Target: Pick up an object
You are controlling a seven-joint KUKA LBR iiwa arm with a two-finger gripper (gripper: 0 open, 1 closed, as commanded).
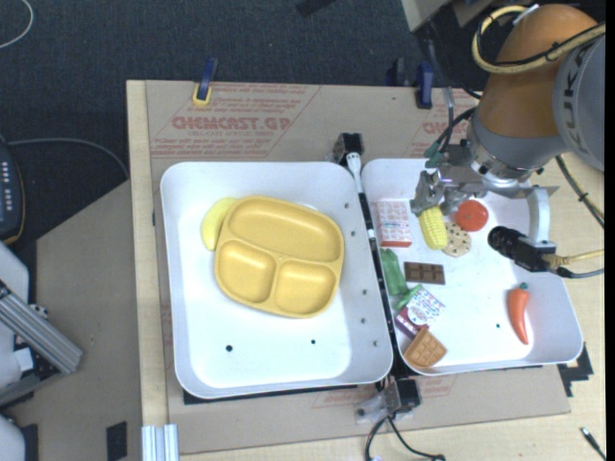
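Observation:
My gripper (437, 198) hangs over the back part of the right bin (473, 307), just above a yellow corn cob (433, 227) and beside a red tomato (472, 215). A speckled cookie (457, 243) lies right in front of those two. Nothing shows held in the gripper. Further forward in the same bin lie a brown chocolate bar (424, 274), a green pod (392, 270), an orange carrot (519, 312) and a waffle (426, 348).
A red and white packet (393, 222) lies at the right bin's left wall, and a small printed pouch (421, 307) near the waffle. The left bin (279, 358) bears a yellow divided plate (279, 254) with a yellow piece (215, 221) tucked behind it.

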